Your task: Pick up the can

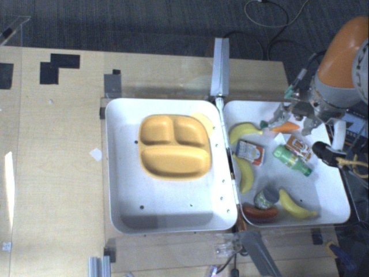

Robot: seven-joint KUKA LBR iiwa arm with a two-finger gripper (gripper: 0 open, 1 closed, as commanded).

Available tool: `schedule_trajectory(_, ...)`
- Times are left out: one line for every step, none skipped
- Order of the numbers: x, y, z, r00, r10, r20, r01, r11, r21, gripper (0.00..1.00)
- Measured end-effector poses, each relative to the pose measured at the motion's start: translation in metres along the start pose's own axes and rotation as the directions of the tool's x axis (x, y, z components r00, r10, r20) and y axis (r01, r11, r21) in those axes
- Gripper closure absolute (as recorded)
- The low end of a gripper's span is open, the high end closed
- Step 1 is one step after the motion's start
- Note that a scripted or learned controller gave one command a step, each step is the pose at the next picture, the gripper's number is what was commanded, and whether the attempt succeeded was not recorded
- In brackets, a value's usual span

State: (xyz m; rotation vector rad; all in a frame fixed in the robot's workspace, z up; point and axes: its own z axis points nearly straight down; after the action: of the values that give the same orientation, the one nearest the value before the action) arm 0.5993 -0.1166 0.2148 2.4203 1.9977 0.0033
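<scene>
The can [266, 198] is small, with a grey-green top, and stands near the front of the right bin [337, 203]. It is between a red sausage-shaped item [259, 213] and a banana [297, 206]. My gripper [292, 122] hovers at the back of the same bin, far behind the can. Its fingers are spread open. An orange carrot-like piece [285, 128] lies just under them, and nothing is gripped.
The right bin also holds a green bottle [292, 158], a small carton [250, 152], an orange-and-white packet [299, 146] and two more bananas [244, 131] along its left side. A yellow divided tray [174, 145] lies in the left bin [124, 206].
</scene>
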Motion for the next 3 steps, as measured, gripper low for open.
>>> schedule_trajectory(0.042, -0.031, 0.023, 1.0, 0.01, -0.001, -0.01, 1.0, 0.002, 0.0)
schedule_trajectory(0.007, -0.083, 0.103, 0.952, -0.307, 0.004, 0.307, 0.952, -0.013, 0.0)
schedule_trajectory(-0.013, -0.015, 0.126, 0.983, -0.185, -0.003, 0.185, 0.983, -0.006, 0.0)
